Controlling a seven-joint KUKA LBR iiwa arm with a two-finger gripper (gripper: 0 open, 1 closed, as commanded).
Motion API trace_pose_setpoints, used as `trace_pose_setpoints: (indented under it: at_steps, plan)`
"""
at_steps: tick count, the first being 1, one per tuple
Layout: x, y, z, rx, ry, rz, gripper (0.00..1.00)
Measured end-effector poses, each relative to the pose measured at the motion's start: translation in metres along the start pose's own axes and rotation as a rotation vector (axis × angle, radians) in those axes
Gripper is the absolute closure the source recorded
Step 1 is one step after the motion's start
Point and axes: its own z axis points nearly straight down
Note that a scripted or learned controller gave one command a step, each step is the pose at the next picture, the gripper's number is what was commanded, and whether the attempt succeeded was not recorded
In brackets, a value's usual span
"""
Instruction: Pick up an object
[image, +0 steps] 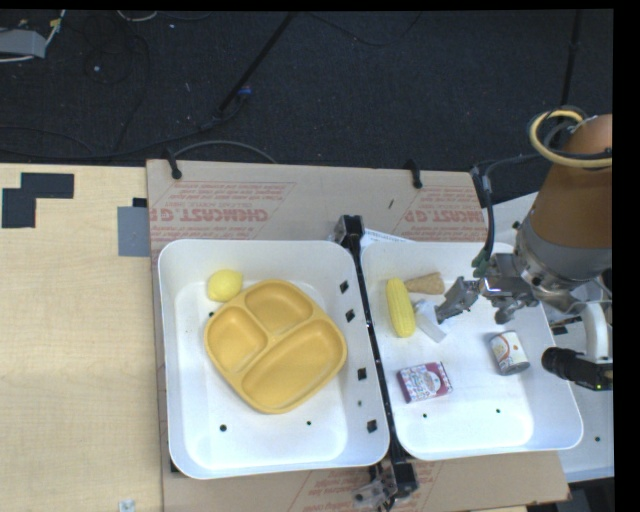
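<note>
Yellow corn (400, 306) lies in my right bin (560, 420), just left of my gripper (455, 300); its 2 fingers look parted, nothing between them. Red packet (424, 381) and small can (508, 352) sit nearby.

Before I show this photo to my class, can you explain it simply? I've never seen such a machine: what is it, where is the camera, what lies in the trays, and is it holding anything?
It is a robot arm with a two-finger gripper, photographed from one camera fixed above the bench. Two white bins sit side by side. The left bin holds a yellow divided plate and a yellow ball. The right bin holds a toy corn cob, a red packet, a small can and a tan piece. The gripper hovers above the right bin; nothing shows between its fingers.
</note>
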Motion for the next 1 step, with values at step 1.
trace_pose_setpoints:
  at_steps: [1]
  plan:
    - [-0.0001, 0.002, -0.0067, -0.012, -0.001, -0.002, 0.0]
